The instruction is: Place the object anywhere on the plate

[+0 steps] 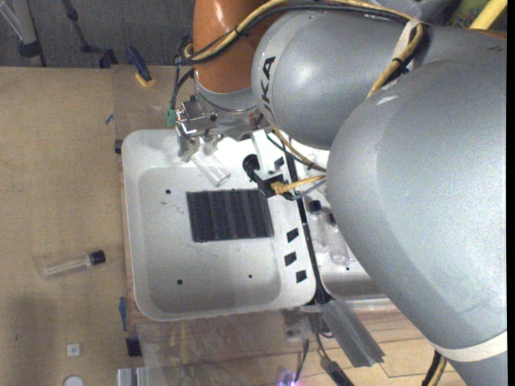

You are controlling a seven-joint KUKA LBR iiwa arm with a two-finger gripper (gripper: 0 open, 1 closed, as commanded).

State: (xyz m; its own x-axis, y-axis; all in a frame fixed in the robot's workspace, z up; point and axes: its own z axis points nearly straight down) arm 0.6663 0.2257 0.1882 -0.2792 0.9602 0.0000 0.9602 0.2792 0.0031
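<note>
Jaws hover over the white bin's upper-left corner, near the dark plate; whether they grip anything, I cannot tell

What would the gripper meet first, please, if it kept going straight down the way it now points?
Probably the white bin floor near its upper rim: the gripper points down there, short of the dark ribbed plate. Depth is hard to judge from this slant.

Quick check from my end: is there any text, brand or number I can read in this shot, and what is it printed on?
"KA": black letters on the grey arm housing, seemingly the tail of a brand name; the rest is cut off by the curve.
Nothing else carries readable text; the small vial on the bench shows no legible label.
</note>
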